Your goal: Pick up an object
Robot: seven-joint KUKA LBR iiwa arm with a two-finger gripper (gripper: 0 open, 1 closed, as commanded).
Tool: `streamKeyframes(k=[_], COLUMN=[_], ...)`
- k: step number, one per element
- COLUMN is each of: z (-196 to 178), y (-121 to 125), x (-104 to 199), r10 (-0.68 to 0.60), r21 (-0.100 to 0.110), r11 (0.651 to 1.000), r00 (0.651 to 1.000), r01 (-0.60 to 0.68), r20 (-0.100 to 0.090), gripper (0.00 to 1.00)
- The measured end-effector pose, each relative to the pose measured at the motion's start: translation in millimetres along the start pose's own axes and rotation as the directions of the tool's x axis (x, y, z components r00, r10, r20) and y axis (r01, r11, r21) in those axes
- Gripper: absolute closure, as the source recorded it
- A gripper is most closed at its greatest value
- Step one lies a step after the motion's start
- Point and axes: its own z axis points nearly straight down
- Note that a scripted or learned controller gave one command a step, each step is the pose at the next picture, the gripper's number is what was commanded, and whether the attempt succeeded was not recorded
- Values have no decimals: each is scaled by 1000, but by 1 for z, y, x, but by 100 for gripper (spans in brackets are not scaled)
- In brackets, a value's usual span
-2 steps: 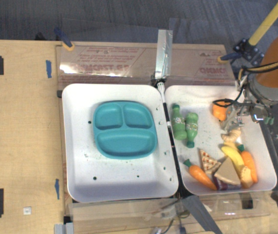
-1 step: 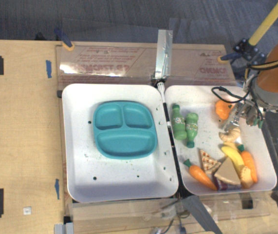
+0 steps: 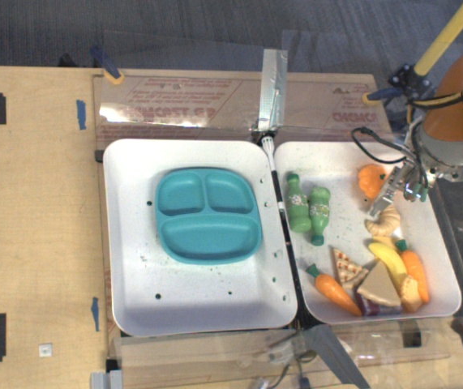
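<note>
Teal tray [image 3: 207,215]: hard moulded plastic with three wells, lying in the left bin [image 3: 126,298].
Green bottles [image 3: 308,209]: two smooth toy bottles at the left of the right bin [image 3: 446,298]; likely light and slippery.
Carrot [image 3: 336,292]: tapered, near edge.
Banana [image 3: 388,259]: curved, probably rigid; best gripped mid-body.
Pincer [image 3: 383,205]: above the beige piece [image 3: 383,225]; grip state cannot be told.

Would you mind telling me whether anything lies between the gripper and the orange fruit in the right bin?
Nothing visible does. The gripper hangs just beside the orange fruit, on its right, with no other item between them.
</note>
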Motion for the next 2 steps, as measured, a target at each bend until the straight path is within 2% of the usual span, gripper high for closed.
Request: streamKeyframes(k=[1, 2], z=[-2, -1], y=[82, 31], x=[35, 13], r10=[210, -195], r21=[-54, -20], r11=[977, 980], r00=[975, 977], r01=[-207, 198], r20=[68, 85], gripper=[100, 100])
